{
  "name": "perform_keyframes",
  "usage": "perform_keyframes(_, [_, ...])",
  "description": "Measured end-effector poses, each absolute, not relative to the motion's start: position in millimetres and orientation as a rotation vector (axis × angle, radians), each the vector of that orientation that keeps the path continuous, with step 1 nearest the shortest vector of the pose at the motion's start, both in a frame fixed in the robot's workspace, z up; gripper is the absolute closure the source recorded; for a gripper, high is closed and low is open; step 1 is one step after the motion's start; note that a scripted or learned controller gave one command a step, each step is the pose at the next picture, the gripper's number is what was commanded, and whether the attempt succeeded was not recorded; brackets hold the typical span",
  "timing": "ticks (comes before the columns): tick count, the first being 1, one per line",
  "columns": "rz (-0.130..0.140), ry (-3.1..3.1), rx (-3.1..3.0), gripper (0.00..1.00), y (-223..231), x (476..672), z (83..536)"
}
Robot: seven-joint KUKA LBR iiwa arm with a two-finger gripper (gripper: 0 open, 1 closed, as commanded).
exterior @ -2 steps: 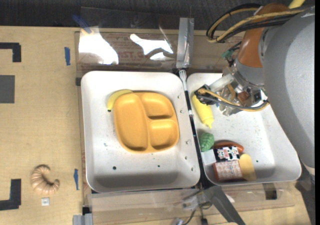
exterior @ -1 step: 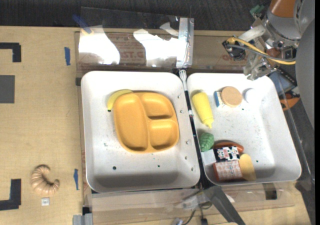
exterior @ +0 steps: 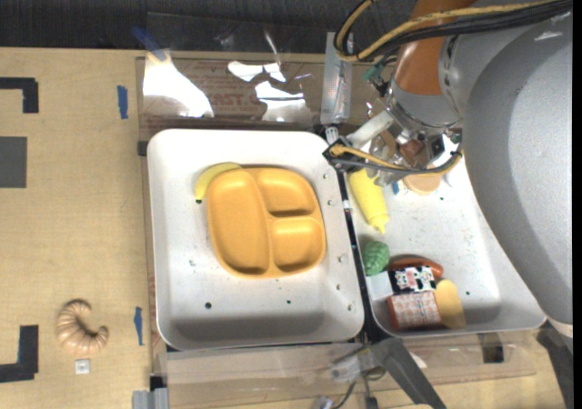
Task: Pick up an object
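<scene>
Presently the gripper (exterior: 406, 154), its grip state impossible to tell, sits at upper centre-right above the yellow plastic corn cob (exterior: 369, 201) against the white right bin's (exterior: 473, 244) left wall, risking a wall strike or slip.

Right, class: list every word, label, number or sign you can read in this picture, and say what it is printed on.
No text here can be read with certainty.
Cardboard sheet behind the bins: faint print under glare, too blurred to read.
Black, white and red packet in the right bin: label too small to read.
Red packet below it: print too blurred to read.
Small white tag on the bench: mark illegible.
</scene>
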State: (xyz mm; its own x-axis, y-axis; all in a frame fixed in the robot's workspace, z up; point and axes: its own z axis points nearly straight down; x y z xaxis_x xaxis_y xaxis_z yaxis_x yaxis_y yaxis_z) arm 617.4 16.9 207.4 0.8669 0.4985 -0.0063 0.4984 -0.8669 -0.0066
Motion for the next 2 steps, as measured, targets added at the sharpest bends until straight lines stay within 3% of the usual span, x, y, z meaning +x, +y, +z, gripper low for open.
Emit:
perform_keyframes(1, [-0.004, -1.2, -2.905, 1.0, -7.3, 626.2, 289.6])
perform_keyframes(2, [0.018, -1.018, -2.969, 1.0, -57.0, 584.3, 179.7])
